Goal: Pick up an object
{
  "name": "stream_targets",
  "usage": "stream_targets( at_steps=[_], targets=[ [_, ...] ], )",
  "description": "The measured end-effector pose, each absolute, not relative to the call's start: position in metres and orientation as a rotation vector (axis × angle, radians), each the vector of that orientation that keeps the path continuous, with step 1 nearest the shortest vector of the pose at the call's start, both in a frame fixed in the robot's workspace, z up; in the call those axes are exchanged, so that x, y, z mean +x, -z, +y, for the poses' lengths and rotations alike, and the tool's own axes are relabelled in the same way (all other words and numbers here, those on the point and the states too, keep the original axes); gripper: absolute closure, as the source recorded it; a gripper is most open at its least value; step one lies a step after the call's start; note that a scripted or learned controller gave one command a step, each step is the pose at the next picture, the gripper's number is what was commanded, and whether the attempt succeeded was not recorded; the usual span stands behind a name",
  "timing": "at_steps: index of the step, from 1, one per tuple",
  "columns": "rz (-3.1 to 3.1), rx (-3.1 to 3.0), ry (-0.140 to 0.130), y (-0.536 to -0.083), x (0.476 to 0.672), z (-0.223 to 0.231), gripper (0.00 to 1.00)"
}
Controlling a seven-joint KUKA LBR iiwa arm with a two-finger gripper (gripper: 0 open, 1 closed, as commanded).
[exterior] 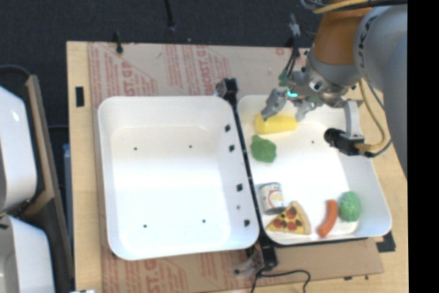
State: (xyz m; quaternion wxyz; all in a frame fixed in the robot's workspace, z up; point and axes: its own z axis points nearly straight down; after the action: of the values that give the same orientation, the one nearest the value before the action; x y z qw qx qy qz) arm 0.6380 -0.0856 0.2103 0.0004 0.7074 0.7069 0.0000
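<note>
Gripper [287, 106] above yellow block [276, 123], right bin [370, 178].
Fingers spread apart; block lies directly beneath, not gripped.

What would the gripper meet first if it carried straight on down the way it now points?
Most likely the yellow block. The gripper points down into the right bin, its fingers open and spread just above the block's top edge. Depth is hard to judge from this slanted view, so it may already touch it.
</note>
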Motion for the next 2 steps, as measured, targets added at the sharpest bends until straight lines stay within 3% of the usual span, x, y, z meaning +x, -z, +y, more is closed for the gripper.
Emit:
stream_targets(
  at_steps=[1,2],
  targets=[
    [2.222,2.226,0.007,-0.124,0.641,-0.097,0.0],
    [2.221,2.223,0.002,-0.099,0.647,-0.101,0.0]
  ],
)
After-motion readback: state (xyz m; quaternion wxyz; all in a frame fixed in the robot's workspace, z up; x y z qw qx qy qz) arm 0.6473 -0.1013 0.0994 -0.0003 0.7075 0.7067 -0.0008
